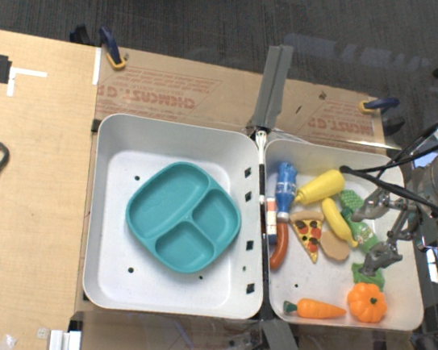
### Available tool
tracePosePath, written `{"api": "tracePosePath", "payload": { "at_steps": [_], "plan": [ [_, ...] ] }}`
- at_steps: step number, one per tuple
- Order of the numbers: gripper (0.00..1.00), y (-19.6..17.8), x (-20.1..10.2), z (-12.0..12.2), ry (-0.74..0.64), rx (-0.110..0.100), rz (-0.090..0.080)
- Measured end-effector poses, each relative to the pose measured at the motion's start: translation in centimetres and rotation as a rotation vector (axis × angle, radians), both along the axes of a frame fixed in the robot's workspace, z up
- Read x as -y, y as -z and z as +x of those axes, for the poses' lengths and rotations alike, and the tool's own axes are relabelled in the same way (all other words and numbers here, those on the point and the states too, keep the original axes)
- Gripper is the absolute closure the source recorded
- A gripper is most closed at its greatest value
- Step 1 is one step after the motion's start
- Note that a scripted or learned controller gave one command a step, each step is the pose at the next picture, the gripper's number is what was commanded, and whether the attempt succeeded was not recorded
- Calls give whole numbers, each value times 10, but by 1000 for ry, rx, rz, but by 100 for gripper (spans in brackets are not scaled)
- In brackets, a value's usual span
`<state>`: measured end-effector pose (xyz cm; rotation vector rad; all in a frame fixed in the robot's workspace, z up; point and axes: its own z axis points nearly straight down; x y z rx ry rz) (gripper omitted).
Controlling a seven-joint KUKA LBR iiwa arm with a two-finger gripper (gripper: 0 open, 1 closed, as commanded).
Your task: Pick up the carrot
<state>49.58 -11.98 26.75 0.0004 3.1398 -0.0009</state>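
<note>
Carrot [319, 310], a smooth orange taper with a green stub, lies flat on the right bin [405, 320] floor, below and left of the tool [380, 231], just beside the ribbed pumpkin [367, 304]. The tool hangs apart above it, fingers spread, pinching nothing, presumably staged for descent.

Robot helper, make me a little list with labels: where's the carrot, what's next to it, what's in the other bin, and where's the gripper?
carrot: lying flat at the right bin's near edge
beside it: orange pumpkin, just to its right
left bin: holds a teal divided plate
gripper: above the right bin, beyond the pumpkin, not on the carrot
carrot picked up: no
</note>
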Motion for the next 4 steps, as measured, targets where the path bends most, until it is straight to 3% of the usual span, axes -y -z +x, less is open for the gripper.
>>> {"api": "tracePosePath", "payload": {
  "at_steps": [1,2,3,4],
  "plan": [
    [0,89,14,4,140,-1,1],
    [0,133,3,15,185,-1,1],
    [0,163,43,-17,271,0,1],
    [100,154,42,-15,267,3,0]
  ]
}}
